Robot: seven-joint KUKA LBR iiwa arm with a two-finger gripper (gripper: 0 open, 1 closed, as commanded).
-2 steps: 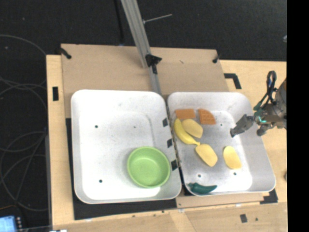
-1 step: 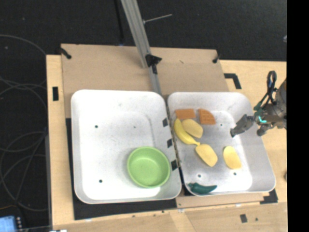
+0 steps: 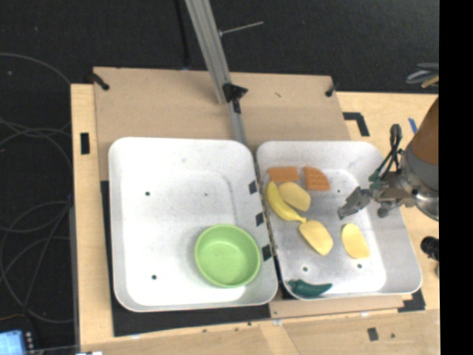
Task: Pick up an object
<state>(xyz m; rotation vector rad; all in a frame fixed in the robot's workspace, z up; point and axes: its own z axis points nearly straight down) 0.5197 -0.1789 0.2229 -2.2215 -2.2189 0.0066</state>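
Pincer [image 3: 363, 200] hangs over the right bin [image 3: 395, 276], fingers spread, nothing between them. Nearest target looks like the yellow piece [image 3: 355, 241], lying just below and slightly left of it, long axis running up-down, so a short drop forward should reach it.

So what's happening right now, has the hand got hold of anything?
Hand over right bin, nothing between its fingers. Nearest pieces: two yellow ones just below it. Green bowl sits in left bin.
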